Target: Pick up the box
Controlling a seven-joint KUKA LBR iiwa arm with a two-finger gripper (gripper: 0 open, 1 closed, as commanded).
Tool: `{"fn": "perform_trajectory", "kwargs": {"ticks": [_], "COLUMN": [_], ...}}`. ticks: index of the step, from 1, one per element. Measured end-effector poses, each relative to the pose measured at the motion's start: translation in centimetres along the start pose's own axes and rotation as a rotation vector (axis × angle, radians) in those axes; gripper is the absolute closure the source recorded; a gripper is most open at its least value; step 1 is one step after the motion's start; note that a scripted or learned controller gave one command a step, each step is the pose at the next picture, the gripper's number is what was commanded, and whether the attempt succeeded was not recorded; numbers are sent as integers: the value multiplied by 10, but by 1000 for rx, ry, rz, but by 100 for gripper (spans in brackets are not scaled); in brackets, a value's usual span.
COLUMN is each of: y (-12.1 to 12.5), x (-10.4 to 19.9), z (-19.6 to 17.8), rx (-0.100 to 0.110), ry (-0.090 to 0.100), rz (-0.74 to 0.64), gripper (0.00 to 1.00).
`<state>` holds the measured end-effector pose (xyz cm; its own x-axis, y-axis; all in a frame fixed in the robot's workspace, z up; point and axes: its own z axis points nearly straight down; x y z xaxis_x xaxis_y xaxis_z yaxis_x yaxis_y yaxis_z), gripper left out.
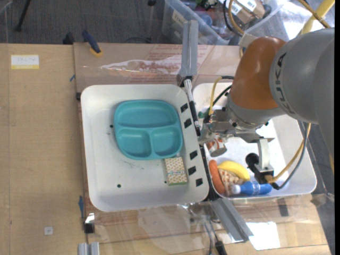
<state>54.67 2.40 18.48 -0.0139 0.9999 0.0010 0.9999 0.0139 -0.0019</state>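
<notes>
- left bin: teal divided tray, small patterned box just beside tray's near-right corner
- right bin: banana, blue bottle, other bits
- arm over right bin, gripper low by divider

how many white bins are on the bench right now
2. The left bin holds a teal tray and a small box; the right bin sits beside it, partly hidden under the arm.

Arm in from right, wrist bent down, claw low.
</notes>
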Motion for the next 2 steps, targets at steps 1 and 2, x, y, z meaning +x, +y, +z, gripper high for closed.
{"fn": "perform_trajectory", "kwargs": {"ticks": [1,2], "y": [6,-19], "x": [54,163], "z": [0,30], "rx": [-3,1], "ry": [-1,-1], "rz": [-20,-35], "gripper": [100,100]}}
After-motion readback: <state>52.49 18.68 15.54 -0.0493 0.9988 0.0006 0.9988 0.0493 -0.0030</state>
